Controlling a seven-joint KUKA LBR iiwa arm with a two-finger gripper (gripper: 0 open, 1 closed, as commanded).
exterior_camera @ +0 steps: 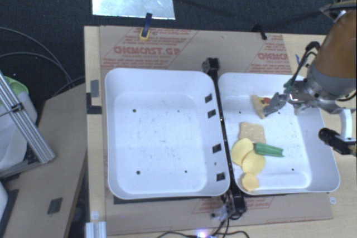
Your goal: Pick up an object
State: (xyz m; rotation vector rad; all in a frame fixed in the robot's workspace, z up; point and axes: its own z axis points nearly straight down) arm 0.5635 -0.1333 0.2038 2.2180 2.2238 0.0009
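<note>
Pale yellow object [257,105] in right bin [318,175], gripper [274,106] touching it

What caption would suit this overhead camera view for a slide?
Robot claw poised over the right bin beside a small yellowish piece, with yellow chips and a green item lying nearby.

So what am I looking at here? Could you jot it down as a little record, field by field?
arm: grey with an orange band, reaching in from the right
claw: low over the right bin, beside a small yellowish piece
right bin contents: tan square piece, three yellow round pieces, green piece
left bin: white, shallow, speckled floor
held item: cannot tell; nothing seen between the claw's tips
bench: brown board with red lettering
</note>
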